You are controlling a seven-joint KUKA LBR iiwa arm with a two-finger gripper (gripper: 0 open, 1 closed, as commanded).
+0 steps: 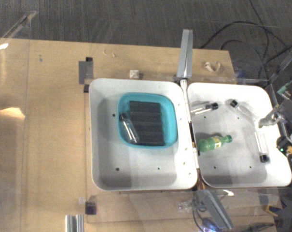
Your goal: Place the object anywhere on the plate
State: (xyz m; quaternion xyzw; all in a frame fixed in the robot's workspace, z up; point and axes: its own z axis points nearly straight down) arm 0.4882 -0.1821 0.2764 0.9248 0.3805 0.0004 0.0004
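— Nearest the lens, low in the left bin (102, 173), what lies there?

— Bare white floor. Just above it sits the plate (171, 129), a teal square dish with a dark ribbed mat (148, 122) inside. One clear tube (128, 126) with a dark cap already rests on the mat's left edge, its long axis running up and down the view, tilted slightly.

— So the object is placed?

— That tube lies within the plate, so the task looks met for that one. Whether another is meant cannot be told. Three similar tubes lie in the right bin (242, 178): one (203, 108) near the divider, lying almost across the view; one (240, 108) toward the top, slanting down to the right; one (261, 146) near the right wall, standing nearly vertical in the view with its dark cap at the bottom. A small green bottle (214, 142) lies on its side low in that bin, cap pointing right.

— And the gripper (273, 117)?

— It sits at the right bin's right rim, pale metal parts showing. The spread of its tips is too small and cluttered to read. Nothing can be seen held by it.

— The relation for a next move?

— The plate lies well to the view's left of the gripper, across the divider. The tube by the right wall is closest to it, just below.
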